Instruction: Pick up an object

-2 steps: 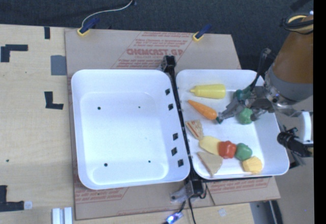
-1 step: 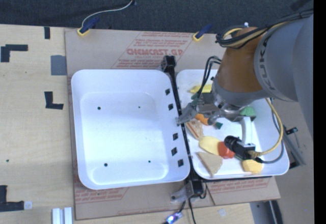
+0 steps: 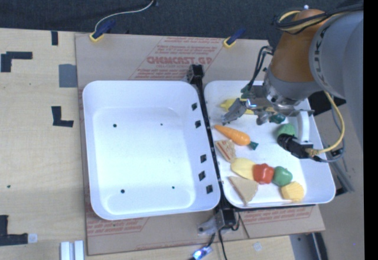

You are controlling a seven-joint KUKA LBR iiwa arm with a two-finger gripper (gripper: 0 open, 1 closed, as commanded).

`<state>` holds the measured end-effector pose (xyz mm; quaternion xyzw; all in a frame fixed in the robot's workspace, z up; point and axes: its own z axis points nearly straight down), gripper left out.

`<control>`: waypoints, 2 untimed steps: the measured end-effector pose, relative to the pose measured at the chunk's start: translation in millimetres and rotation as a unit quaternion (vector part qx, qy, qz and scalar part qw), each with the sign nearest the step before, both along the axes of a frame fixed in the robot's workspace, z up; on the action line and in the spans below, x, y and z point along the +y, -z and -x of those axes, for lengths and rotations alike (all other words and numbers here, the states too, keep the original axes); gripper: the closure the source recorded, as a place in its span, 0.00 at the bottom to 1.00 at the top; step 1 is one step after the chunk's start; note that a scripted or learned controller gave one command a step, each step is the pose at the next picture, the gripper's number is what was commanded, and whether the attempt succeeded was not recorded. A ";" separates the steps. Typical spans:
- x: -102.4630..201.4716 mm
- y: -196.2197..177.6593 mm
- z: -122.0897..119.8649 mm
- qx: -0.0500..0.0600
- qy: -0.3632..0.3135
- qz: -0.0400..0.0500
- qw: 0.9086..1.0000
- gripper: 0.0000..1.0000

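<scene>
My gripper (image 3: 255, 116) hangs over the back of the right bin (image 3: 323, 185), its two fingers spread apart and open. One grey finger (image 3: 234, 113) points left, beside a yellow piece (image 3: 228, 103). Another bit of yellow (image 3: 260, 112) shows under the gap between the fingers, and nothing is clamped. An orange carrot (image 3: 233, 134) lies just in front of the gripper. A green piece (image 3: 286, 130) sits to its right. Nearer the front lie a striped wedge (image 3: 225, 149), a pale yellow piece (image 3: 242, 166), a red piece (image 3: 263, 173), a green piece (image 3: 283, 175), a yellow piece (image 3: 293, 192) and a tan wedge (image 3: 244, 189).
The left bin (image 3: 142, 152) sits beside the right one, sharing a black-clipped divider (image 3: 204, 135). The arm's grey body and orange band (image 3: 295, 58) overhang the right bin's back right corner. A black cable connector (image 3: 293, 145) hangs by the green piece.
</scene>
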<state>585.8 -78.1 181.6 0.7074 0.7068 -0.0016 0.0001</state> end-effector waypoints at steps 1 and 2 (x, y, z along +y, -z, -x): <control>-20.7 76.6 6.3 0.005 0.000 -0.001 1.000 0.00; -105.1 99.7 -11.2 0.001 0.000 -0.003 1.000 0.00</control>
